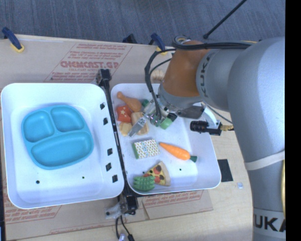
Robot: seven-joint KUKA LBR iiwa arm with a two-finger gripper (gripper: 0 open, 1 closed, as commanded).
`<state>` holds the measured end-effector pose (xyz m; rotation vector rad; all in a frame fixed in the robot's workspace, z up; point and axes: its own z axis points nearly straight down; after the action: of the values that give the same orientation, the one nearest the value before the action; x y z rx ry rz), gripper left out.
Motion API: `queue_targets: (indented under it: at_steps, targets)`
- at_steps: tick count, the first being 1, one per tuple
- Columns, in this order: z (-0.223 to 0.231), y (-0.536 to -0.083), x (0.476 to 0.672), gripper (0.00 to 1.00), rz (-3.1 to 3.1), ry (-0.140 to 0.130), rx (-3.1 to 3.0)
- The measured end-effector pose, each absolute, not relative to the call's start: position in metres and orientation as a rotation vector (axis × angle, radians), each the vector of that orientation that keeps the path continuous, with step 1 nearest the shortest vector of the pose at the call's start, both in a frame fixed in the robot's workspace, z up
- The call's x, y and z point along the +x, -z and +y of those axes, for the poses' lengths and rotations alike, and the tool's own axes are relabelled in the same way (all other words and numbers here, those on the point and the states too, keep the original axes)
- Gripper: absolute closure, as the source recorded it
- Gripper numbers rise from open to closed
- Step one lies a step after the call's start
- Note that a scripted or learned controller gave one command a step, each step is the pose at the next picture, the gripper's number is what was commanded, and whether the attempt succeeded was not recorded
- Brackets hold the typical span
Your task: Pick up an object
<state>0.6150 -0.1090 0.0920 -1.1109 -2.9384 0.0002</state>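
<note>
1. The grey arm with its orange wrist band reaches in from the right and hangs low over the upper part of the right-hand shallow white bin (210,169). Its two-finger gripper (140,127) points down-left into a tight cluster of toy food.

2. That cluster sits against the bin's left wall: a tan plastic drumstick (129,102), a red tomato-like piece (124,113) and a pale yellowish block (135,120) just under the metal tips. A small green piece (165,123) lies just beside the wrist.

3. The fingers are drawn narrow at their tips. Whether the pale block sits between them or merely under them I cannot tell, so I would not count anything as held.

4. Well apart from the gripper lie easier targets: an orange plastic carrot (176,151), a checkered green-and-white block (145,148), a toy pizza slice (158,173) and a leafy green piece (143,183).

5. To do this step well, I judge the arm should settle on one piece — probably the pale block — with one finger on each side and no neighbour caught in the gap.

6. Crowding is the risk: the tomato piece and drumstick touch or nearly touch it, and a sideways nudge could spoil the grasp.

7. The left-hand white bin (10,134) carries a blue divided plastic tray (57,134).
</note>
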Motion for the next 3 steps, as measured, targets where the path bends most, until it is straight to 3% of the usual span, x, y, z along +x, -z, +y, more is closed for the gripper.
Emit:
queue_targets:
  at_steps: [1,2,3]
  targets:
    - [-0.106,-0.091,0.522,0.00,-2.911,-0.002,-1.170]
    - [-0.146,-0.091,0.482,0.00,-2.944,-0.001,-1.087]
    - [-0.146,-0.102,0.484,1.00,-2.947,0.000,-1.081]
